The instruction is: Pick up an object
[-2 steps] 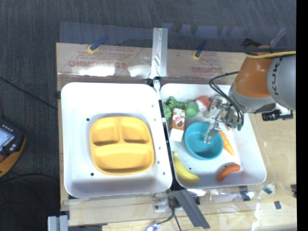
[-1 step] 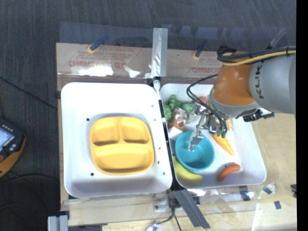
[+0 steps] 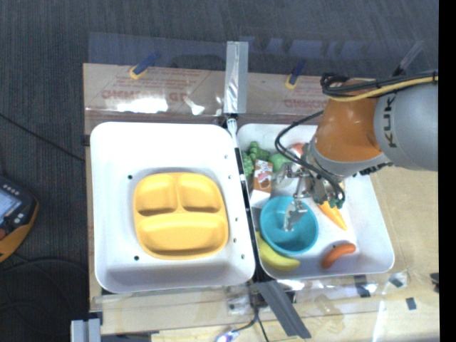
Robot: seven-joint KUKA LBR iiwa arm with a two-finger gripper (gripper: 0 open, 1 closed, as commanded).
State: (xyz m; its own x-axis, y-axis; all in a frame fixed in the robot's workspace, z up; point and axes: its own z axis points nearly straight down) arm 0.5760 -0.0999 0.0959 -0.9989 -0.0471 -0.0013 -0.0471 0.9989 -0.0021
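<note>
1. We record the bench (image 3: 160, 95), a brown board with taped clear sheeting along its far edge, bearing two shallow white bins side by side.
2. The left bin (image 3: 107, 212) holds one item: a yellow divided tray (image 3: 180, 214), lying flat near the bin's centre, with two small sections on the far side and one long section on the near side.
3. The arm (image 3: 377, 123), grey with an orange band, enters from the right and hangs over the far half of the right bin (image 3: 374, 241).
4. The gripper (image 3: 293, 216) points down into a blue bowl (image 3: 288, 228), which sits in the near-left part of the right bin. We cannot tell from this view how its fingers stand, and we see no object between them.
5. A yellow banana (image 3: 276, 256) lies against the near rim of the bowl, touching it.
6. An orange carrot (image 3: 333, 214) lies just right of the bowl, partly under the wrist.
7. A red-orange sausage-shaped item (image 3: 337, 254) rests near the bin's near-right corner, apart from the bowl.
8. Green pieces (image 3: 249, 159) and a small red-and-white packet (image 3: 262, 177) sit at the bin's far-left side, beside the divider.
</note>
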